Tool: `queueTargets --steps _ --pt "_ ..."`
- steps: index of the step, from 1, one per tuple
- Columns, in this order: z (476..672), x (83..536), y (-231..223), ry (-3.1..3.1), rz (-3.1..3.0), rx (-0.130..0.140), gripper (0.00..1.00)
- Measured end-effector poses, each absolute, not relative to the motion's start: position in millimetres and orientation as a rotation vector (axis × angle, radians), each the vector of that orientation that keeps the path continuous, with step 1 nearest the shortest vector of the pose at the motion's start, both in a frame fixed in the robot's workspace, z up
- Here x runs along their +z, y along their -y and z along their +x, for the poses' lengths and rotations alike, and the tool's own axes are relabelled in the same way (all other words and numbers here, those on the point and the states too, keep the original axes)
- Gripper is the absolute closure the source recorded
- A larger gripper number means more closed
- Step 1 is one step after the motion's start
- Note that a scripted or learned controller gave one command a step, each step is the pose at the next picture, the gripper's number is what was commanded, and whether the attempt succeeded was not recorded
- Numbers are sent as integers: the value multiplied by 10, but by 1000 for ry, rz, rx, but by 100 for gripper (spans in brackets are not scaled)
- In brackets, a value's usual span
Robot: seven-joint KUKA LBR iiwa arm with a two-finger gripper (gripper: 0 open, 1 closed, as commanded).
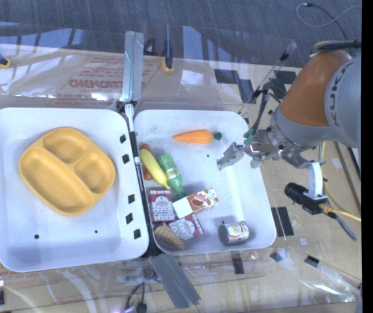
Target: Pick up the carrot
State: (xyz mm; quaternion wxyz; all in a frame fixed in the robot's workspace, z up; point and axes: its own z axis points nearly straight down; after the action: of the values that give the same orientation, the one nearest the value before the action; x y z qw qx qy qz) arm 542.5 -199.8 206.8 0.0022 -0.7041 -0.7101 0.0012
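Gripper [229, 156] over the right bin [245, 197], near its right wall; whether spread or pressed together cannot be told. Carrot [193, 136] lies near it, toward the view's upper left, untouched. Can [234, 232] sits below it. Yellow plate [67, 169] lies well apart, leftward.

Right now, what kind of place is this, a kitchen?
Probably a robot test lab, not a kitchen: a KUKA arm reaches over a white bin of toy-looking food, like the carrot and banana, on a taped-up bench.
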Motion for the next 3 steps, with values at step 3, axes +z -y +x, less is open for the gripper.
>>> queueTargets --steps 3 --pt "5833 1824 2090 2359 -2073 2 0"
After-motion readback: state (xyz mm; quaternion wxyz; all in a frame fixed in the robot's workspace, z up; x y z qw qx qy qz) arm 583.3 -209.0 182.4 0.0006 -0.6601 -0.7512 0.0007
